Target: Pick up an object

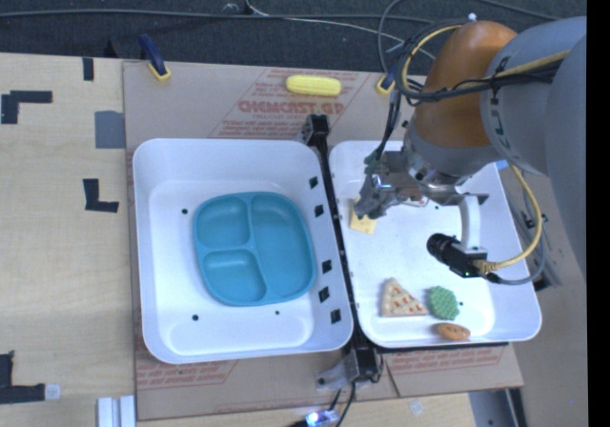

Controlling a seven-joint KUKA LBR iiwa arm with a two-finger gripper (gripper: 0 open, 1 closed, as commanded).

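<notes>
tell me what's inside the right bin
In the right bin: a yellow cheese-like piece beside the gripper, a pizza slice, a green piece and an orange piece. The arm covers the bin's back part.

A blue divided plate (254,248) lies in the left white bin (157,225). A yellow banana-shaped toy (313,85) rests on the cardboard sheet (219,101) behind the bins. Two clamps (152,59) grip the cardboard's far edge. Black tape marks (95,194) dot the wooden worktop (52,273) at left.
</notes>
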